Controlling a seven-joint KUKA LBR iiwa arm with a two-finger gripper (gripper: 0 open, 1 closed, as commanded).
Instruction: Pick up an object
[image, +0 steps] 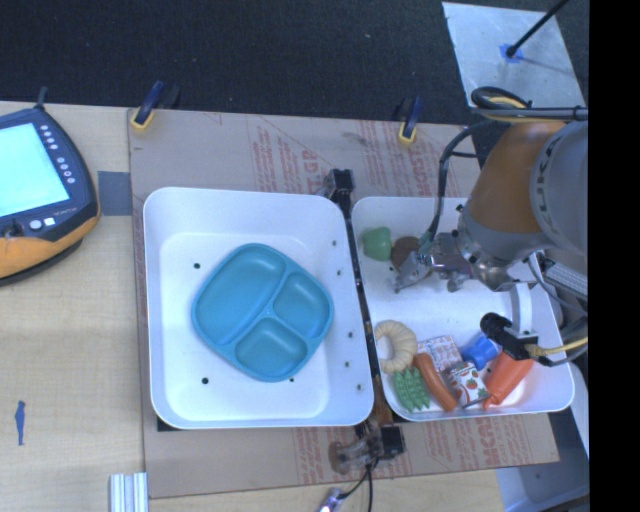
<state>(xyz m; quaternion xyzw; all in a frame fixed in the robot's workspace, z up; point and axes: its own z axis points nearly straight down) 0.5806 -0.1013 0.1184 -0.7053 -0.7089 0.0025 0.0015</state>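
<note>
Claw (428, 268): low in right bin (445, 415), far end; I cannot tell its state. Brown object (405, 248) touching it on the left, green object (377, 243) just beyond; nearest candidates.

We see two white bins on the bench (80, 340). The left bin (160, 300) holds a blue divided plate (262, 311). In the right bin (560, 385) lie a green ball (377, 243), a beige ring (394, 346) and a carrot (436, 380). The arm (520, 190) reaches over this bin, its gripper (428, 268) low near the ball.
</note>
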